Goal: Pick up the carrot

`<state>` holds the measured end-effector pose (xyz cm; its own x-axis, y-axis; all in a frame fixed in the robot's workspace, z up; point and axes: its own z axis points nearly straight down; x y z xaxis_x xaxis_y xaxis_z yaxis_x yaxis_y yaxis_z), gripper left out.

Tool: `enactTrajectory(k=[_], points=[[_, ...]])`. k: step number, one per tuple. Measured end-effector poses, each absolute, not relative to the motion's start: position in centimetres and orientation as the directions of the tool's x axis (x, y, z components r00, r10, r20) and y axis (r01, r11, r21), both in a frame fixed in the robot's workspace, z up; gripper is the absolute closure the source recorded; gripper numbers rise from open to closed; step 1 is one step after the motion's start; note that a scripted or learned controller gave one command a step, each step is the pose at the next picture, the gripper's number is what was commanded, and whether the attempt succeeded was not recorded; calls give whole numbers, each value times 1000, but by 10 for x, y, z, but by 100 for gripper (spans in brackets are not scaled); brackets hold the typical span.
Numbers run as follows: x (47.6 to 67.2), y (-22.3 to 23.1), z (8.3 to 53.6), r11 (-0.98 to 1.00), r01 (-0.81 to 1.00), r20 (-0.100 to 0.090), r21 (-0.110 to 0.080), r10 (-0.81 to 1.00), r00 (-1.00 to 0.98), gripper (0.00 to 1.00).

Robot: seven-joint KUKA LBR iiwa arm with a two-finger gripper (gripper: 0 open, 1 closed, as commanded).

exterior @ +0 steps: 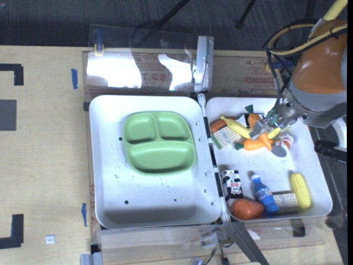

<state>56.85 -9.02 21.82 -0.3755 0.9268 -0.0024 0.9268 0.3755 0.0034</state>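
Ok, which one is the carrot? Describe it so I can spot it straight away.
Look in the right white bin, at its far end where the hand hovers. Among the cluster of toys there, the carrot lies just below the hand, beside a yellow banana-like piece. It is the plain orange tapered one; the orange lump at the near edge is rounder.

We are looking at a robotics lab bench. A pale wooden tabletop marked with black tape squares holds two white bins, with tripod legs on dark carpet behind.
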Motion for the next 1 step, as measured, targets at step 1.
enactTrajectory(k=[1], points=[[573,-113,302,395,919,-2,2,919,-395,100]])
